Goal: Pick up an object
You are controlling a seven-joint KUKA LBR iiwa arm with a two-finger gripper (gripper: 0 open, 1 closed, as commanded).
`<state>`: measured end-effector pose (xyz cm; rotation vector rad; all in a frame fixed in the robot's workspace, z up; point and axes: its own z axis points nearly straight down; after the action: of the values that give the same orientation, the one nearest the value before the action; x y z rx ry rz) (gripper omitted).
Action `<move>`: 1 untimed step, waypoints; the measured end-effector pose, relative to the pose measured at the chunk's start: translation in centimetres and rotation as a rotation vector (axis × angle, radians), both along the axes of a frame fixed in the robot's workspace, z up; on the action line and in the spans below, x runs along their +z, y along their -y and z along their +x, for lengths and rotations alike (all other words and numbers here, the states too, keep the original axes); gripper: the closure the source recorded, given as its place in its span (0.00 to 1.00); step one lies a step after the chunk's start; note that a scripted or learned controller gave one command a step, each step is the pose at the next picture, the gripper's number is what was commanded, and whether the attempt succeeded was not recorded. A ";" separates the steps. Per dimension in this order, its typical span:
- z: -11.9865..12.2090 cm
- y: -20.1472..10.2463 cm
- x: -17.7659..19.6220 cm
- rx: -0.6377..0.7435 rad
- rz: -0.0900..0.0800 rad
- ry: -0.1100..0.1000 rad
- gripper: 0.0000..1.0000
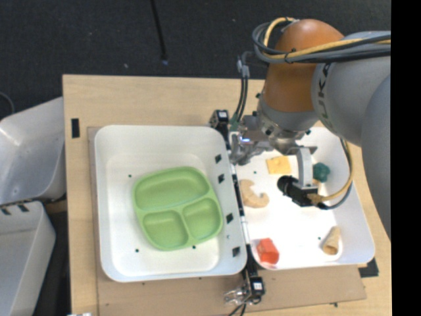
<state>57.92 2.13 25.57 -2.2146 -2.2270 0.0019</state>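
My gripper [245,149] hangs over the far left part of the right bin [355,242], close to the wall between the two bins. Just below it lies a tan curved pastry-like piece [252,195]. A yellow square [278,165] sits to the gripper's right and a teal lump [321,172] further right. Near the front edge rest a red block [267,251] and a tan cone [331,240]. Nothing is visible in the gripper's grasp.
In the left bin [112,242] lies a green divided plate [177,207]. The grey arm with its orange band [296,64] covers the far side of the right bin. The bins stand on a wooden bench [82,97].
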 end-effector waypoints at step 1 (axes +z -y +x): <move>-0.1 -5.2 -2.0 0.001 0.001 -0.001 1.00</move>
<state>57.84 7.32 23.56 -2.2124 -2.2271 0.0022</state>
